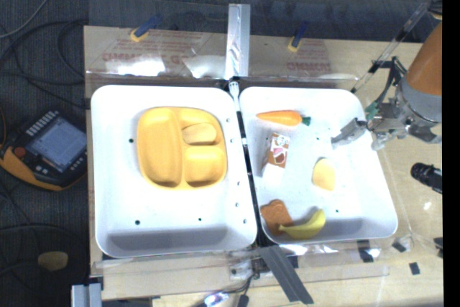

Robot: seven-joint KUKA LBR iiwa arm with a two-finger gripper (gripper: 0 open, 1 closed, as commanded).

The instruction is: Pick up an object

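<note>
The two-finger gripper (343,135) hangs at the right-hand white bin's (374,176) upper right rim; whether its claw is wide or narrow I cannot tell — nothing visible in it. This looks like the approach step. The nearest candidate, a pale yellow rounded wedge (324,174), lies just below-left — next calls for descending over it.

two bins (100,154), one tray (181,146), five foods (279,116)

Pendant (44,149) on carpet (maybe a controller)
</note>
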